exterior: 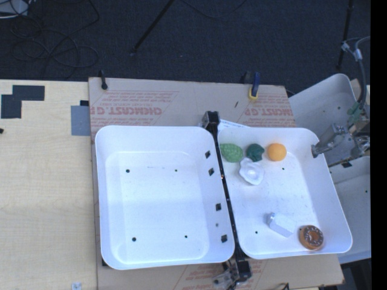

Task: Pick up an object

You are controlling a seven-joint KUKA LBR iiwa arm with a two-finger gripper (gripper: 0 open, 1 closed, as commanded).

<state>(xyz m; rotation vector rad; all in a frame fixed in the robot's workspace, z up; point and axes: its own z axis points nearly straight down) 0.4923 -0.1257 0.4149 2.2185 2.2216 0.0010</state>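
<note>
While the jaws (319, 150) hang at the right bin's (314, 222) edge, grip unreadable from here, nothing is picked yet; the orange ball (276, 152) sits just beside them.

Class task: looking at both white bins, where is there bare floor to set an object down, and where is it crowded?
Left bin: bare floor wall to wall. Right bin: bare middle, between white lump and grey block. Crowded: top row of green piece, dark green ball, orange ball.

White bins (121, 139) hold an orange ball (276, 151) and a brown doughnut (311, 237).
</note>
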